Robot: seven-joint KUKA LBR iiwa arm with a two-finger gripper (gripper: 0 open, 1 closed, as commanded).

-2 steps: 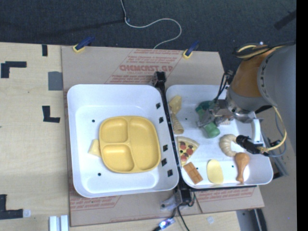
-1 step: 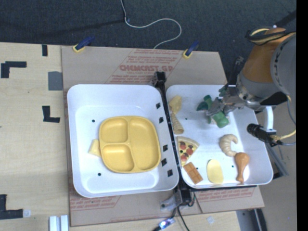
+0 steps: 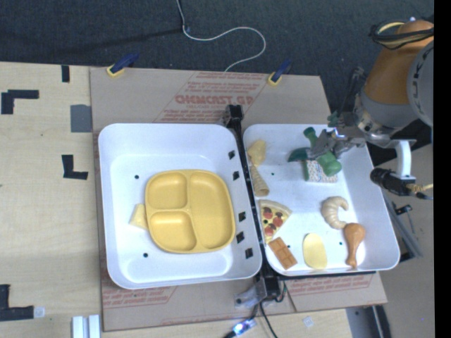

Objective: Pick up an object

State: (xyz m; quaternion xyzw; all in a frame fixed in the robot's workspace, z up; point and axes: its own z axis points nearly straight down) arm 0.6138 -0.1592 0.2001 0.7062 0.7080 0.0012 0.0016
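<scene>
Over in the right bin [image 3: 377,210], the gripper [image 3: 325,145] sits low on a green toy [image 3: 320,162], so it's mid-grab I'd guess. Can't tell if it's actually clamped. Next it needs a firm close, then a straight lift.

Cardboard sheet [image 3: 211,97] under bins; white cable [image 3: 225,37] beyond.
</scene>
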